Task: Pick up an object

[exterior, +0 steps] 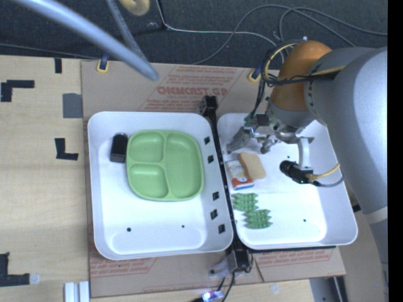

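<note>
Gripper [252, 137] sits in the upper left part of the right bin [327, 225], right of centre frame, metal fingers angled down-left; whether they are open or closed I cannot tell, nothing visibly between them; grey arm [359, 112] with orange band [302, 61] comes in from the right edge above it; just below the gripper lies a tan bread-like slice [253, 165], touching a small red-and-white packet [239, 176] on its left; below those, two green pea pods [252, 210], one above the other, near the bin's left wall; left bin [107, 231] holds a green divided plate [165, 165] at centre; a small black block [118, 148] just beside the plate's upper left edge.
</note>
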`<state>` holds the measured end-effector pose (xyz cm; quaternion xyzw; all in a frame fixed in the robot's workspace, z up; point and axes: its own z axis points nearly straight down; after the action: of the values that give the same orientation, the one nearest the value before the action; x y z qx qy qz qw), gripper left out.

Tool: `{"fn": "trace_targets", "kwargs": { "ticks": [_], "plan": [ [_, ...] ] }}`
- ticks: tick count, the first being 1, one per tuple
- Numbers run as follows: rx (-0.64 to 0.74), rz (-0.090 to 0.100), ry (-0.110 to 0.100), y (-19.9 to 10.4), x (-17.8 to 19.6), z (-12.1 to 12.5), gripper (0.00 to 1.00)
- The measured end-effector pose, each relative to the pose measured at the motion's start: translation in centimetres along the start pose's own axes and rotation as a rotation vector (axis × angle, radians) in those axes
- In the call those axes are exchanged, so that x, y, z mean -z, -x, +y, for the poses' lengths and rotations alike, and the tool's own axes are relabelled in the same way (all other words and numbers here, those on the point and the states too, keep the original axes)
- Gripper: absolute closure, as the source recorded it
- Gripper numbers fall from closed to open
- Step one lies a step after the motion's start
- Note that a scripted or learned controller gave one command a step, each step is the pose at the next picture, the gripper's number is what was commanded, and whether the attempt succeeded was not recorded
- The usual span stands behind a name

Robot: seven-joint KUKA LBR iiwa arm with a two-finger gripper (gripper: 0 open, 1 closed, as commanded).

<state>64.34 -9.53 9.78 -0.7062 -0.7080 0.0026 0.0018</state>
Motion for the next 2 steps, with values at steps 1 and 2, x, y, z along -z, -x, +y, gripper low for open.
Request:
{"fn": "trace_targets", "kwargs": {
  "ticks": [1,2],
  "plan": [
    [0.0,-0.001,0.004,-0.1,-1.4,0.0,0.0],
    [0.001,-0.001,0.006,-0.1,-0.3,0.0,1.0]
  ]
}}
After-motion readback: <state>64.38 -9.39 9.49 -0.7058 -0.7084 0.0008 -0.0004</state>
